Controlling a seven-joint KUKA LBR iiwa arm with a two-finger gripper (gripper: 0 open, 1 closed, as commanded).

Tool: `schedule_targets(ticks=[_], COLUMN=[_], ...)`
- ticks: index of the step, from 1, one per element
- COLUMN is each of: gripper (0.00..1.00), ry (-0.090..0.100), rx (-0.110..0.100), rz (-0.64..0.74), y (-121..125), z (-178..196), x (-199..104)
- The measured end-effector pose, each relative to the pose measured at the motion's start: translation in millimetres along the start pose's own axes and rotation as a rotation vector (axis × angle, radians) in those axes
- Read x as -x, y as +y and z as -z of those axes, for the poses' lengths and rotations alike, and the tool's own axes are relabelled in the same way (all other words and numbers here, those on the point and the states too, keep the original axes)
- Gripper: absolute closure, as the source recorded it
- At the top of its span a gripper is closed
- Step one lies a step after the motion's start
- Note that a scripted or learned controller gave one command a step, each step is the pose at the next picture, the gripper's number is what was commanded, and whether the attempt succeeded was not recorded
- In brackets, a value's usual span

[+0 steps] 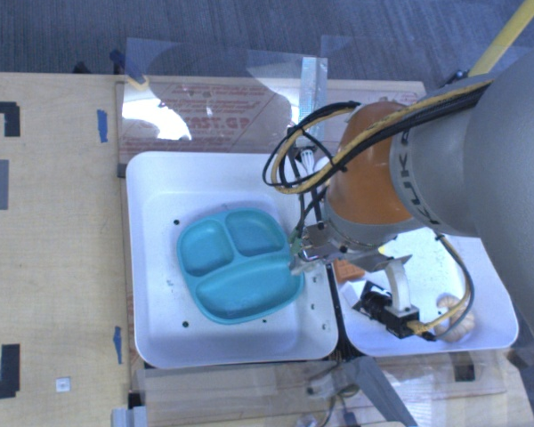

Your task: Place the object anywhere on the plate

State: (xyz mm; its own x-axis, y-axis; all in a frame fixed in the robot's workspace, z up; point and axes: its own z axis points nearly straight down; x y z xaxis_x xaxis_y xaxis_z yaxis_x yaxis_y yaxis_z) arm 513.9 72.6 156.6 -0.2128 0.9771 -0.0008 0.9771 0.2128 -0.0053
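1. Progress: I judge the task unfinished. The blue plate (236, 265), three compartments, sits in the left bin (151, 203), and none of its compartments holds anything.
2. My pincer (304, 249) hangs at the plate's right edge, over the divide between the two bins. Wrist and cables hide most of it; I cannot tell whether it is released or clenched, nor whether anything sits in it.
3. Task object: most likely the pale rounded item (456, 320) at the near-right corner of the right bin (503, 327), well apart from the plate. Too small to identify.
4. Left to do, by my reckoning: secure the object if I do not have it, carry it over the plate, let go.
5. Count: two white bins on the bench (44, 265); one plate; one pale item; one small orange piece (349, 272) just under my wrist, partly hidden; one arm (445, 158), mine.
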Motion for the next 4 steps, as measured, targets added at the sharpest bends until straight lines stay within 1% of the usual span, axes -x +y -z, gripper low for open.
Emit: schedule_targets(ticks=[1,2,3,4], gripper=[1.0,1.0,1.0,1.0], ry=[0.0,0.0,0.002,0.001], rx=[0.013,0.001,-0.002,-0.003], rz=[0.041,0.336,0.449,0.37], y=[63,37,12,112], z=[142,152,79,31], x=[-21,35,-40,-66])
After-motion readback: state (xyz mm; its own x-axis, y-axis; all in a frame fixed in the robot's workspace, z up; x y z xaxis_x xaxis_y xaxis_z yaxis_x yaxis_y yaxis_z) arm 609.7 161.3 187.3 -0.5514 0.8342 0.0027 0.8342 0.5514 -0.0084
